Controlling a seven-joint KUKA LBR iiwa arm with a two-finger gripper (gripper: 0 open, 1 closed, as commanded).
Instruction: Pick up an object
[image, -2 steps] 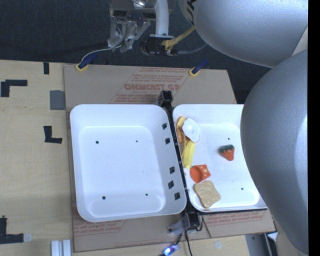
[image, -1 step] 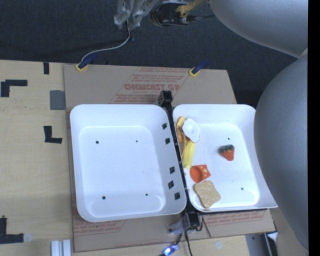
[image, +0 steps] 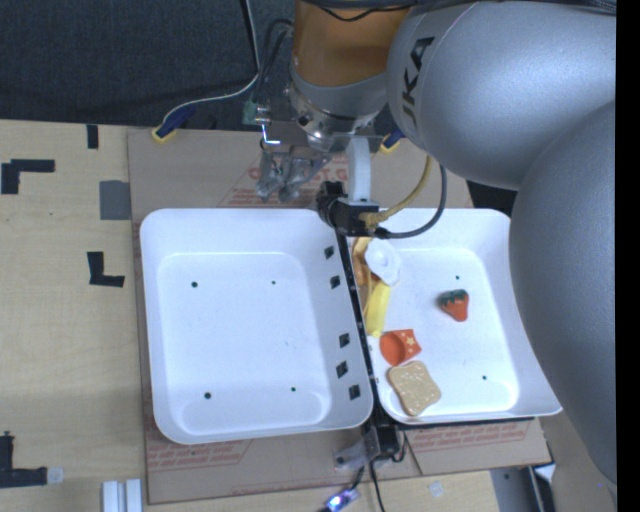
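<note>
Starting at the left, the left bin sits square on the bench, a shallow white tray whose floor carries just a few small dark dots. It looks like the place things get dropped into, which would explain why all the objects are next door.

Across the divider, the right bin holds everything worth grabbing, and most of it is crowded against that shared wall. Nearest the top is a pale white lump, touching or just overlapping a banana that runs down along the rim. Below that lies a red piece, and just beneath it a slice of toast near the lower corner. A strawberry sits apart from the rest, out on open floor (the easiest target, I'd guess, since nothing hems it in).

The gripper hangs beyond the far edge of the bins, over the cardboard above the left bin's top corner, well apart from every object. It is a tangle of metal and cables from here, and whether it is spread or closed I cannot tell; nothing is visibly caught in it. The big grey arm sweeps in from the right, covering part of the right bin's far side. The pick looks not yet begun.
</note>
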